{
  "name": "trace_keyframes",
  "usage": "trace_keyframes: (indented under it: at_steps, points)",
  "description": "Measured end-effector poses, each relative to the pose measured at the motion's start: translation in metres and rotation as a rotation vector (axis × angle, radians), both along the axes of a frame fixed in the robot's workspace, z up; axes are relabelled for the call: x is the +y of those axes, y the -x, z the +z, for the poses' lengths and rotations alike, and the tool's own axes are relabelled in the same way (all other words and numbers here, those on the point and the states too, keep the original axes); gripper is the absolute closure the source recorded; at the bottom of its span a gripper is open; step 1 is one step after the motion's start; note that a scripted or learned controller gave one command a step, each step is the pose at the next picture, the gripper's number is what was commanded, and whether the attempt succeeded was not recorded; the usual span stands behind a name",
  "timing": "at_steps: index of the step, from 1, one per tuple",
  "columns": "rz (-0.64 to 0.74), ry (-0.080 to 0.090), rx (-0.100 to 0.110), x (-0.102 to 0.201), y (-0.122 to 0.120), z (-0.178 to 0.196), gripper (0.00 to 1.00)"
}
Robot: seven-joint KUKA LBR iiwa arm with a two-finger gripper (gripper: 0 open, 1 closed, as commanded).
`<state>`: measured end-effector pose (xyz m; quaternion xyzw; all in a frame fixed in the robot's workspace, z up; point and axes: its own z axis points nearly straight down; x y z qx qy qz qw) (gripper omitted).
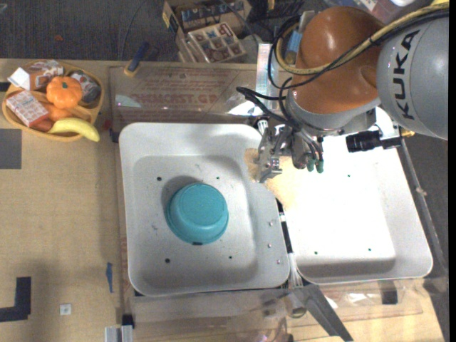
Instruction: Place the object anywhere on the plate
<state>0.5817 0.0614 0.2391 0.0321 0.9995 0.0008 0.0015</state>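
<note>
End effector hanging at the upper end of the seam between the two bins, over the left bin's upper right corner and the right bin's upper left corner. Cannot tell whether apart or together: metal parts and cables there too tangled to read. A pale tan, blurred patch just below and beside it, at the right bin's left edge; impossible to say what it is, or whether clamped. Above, the wrist's orange band and the grey arm marked KUKA, reaching in from the right, with yellow and dark cables looped around.

Teal plate, round and raised like an upturned dish, lying near the middle of the left bin's floor, well apart from the end effector, nothing on top. Small dark specks scattered over both bin floors.

Bins side by side, touching along the seam, on a light wooden table. Near the table's upper left corner, a shallow basket holding an orange pumpkin-like toy, a yellow banana along its lower rim, and small printed boxes. A worn wooden board behind the left bin. Beyond the table's far edge, dark floor with stacked boxes and clutter.
</note>
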Motion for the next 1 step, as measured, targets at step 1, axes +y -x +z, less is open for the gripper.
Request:
trace_keyframes:
  at_steps: [1]
  points:
    - [0.064,0.0,0.0,0.0384,0.0311,-0.0063,1.0]
